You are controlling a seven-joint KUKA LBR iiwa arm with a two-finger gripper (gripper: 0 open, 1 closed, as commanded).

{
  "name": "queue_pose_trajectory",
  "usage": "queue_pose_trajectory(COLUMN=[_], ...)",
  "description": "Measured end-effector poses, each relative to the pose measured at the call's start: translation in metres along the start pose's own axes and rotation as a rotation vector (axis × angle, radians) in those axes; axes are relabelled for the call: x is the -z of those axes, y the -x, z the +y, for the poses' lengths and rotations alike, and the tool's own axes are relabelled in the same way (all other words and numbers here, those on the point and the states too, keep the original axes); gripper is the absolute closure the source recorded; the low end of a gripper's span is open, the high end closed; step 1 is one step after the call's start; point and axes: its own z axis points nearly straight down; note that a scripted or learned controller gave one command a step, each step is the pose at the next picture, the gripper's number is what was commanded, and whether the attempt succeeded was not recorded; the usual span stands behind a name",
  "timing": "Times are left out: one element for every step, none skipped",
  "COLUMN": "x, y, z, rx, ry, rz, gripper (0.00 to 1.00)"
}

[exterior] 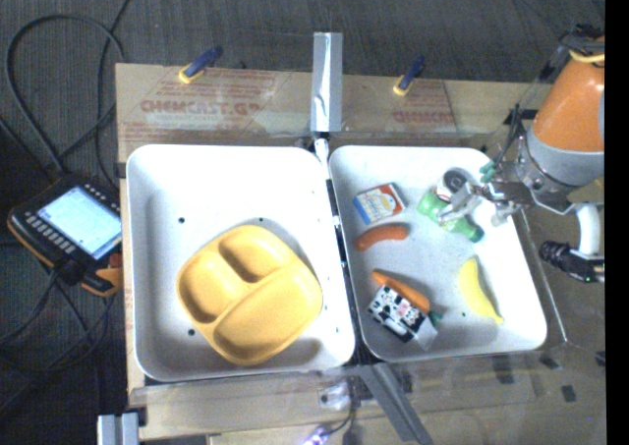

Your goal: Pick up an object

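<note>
**Ana:** Dark carpet with loose cables surrounds a cardboard-topped bench (226, 104), and two white bins sit side by side on it. At the far left edge of the frame lies a teach pendant (67, 227) with its screen lit. What is in the bins?

**Ben:** In the single overhead view, the left bin (157, 178) holds a yellow divided plate (251, 291), lower centre. The right bin (511, 325) holds a small carton (378, 202) near its upper left, a sausage (381, 235) just below that, a carrot (403, 289) touching a black-and-white patterned box (398, 313) at the lower middle, and a banana (479, 291) towards the lower right.

**Ana:** And the arm?

**Ben:** It comes in from the right edge, orange band uppermost. The gripper (470, 199) is low in the upper right of the right bin, right at a green object (437, 207) that looks like a small bottle. I cannot tell whether the jaws are open, closed or clamped on anything; metal parts and green plastic overlap there.

**Ana:** So what might fail?

**Ben:** If the green object is the target, it looks rounded and appears to lie on its side, so I judge it could roll or squirt out when squeezed off-centre. It is also near the bin's upper wall, so a fingertip could catch the rim or floor. The banana and carton are well apart from it, so I expect little risk of a double grab.
</note>
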Motion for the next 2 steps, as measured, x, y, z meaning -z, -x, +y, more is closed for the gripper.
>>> queue_pose_trajectory(x=[-0.103,-0.092], y=[0.021,0.001], z=[-0.020,-0.022], rx=[0.103,-0.148], ry=[0.006,0.000], rz=[-0.001,0.000], gripper=[0.00,0.00])
